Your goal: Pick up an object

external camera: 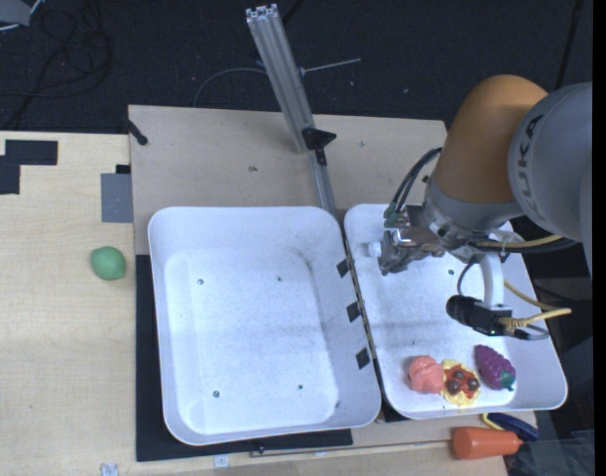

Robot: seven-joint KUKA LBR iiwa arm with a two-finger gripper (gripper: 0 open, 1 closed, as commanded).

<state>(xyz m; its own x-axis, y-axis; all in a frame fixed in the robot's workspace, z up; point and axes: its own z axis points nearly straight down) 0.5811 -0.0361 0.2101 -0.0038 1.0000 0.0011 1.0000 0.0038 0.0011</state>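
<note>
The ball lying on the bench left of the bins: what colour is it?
Green; the ball shows plainly in the camera view.

Three small toy foods along the front edge of the right bin [541, 397].
Pink lumpy piece [424, 374] leftmost, touching a yellow piece with dark red berries [461, 384] beside it; purple grape bunch [494, 366] just right, tilted, near the front right corner. All lying flat on the white floor.

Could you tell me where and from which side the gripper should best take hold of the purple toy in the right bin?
I would grip the purple toy across its narrower middle, coming straight down from above. It lies flat and elongated near the right bin's front rim, with a yellow toy close on its left, so closing across the short axis probably avoids the neighbour.
</note>
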